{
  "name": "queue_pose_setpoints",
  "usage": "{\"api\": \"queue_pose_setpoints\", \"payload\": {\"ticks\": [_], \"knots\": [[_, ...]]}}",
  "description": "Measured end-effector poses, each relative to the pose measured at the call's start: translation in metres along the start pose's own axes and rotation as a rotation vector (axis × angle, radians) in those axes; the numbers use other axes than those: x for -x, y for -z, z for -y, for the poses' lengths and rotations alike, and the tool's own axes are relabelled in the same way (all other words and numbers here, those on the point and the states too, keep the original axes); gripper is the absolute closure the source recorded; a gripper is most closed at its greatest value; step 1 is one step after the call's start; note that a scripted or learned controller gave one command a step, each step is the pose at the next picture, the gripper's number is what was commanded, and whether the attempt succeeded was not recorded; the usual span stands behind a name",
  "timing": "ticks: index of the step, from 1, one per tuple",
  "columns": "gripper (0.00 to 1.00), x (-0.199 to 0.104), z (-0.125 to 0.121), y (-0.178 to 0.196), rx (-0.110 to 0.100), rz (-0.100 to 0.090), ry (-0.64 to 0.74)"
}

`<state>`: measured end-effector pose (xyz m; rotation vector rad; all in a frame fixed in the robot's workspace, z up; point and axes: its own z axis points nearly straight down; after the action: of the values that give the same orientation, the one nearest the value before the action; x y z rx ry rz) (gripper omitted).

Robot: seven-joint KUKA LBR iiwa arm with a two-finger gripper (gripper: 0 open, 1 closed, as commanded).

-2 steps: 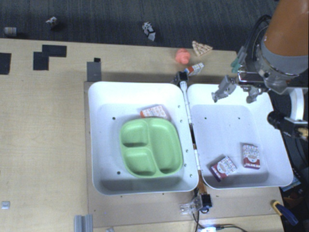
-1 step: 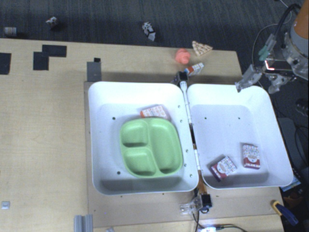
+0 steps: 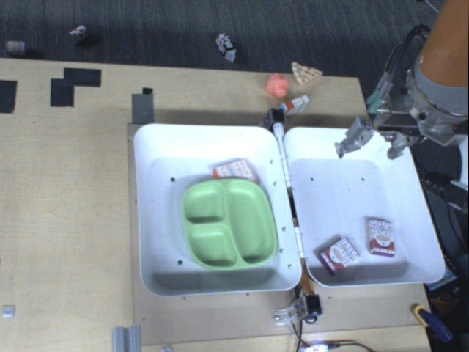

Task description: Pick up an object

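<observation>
The tool [image 3: 372,142], fingers apart and empty, hangs over the right bin's [image 3: 421,196] far edge; two small packets [image 3: 380,237] lie toward its near side.

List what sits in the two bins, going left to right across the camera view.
Green tray → left packet → right packet. A further packet lies behind the tray, overlapping it, so I leave it unplaced.

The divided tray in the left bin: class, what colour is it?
Light green. The divided tray shows plainly in the camera view, lying in the left bin.
</observation>
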<state>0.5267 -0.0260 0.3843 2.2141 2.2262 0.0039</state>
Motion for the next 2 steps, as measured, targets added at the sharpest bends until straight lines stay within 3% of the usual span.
{"api": "queue_pose_setpoints", "payload": {"ticks": [1, 2], "knots": [[0.0, 0.037, 0.018, 0.017, 0.002, 0.001, -0.002], [0.0, -0.012, 0.016, -0.015, 0.0, 0.0, 0.0]]}}
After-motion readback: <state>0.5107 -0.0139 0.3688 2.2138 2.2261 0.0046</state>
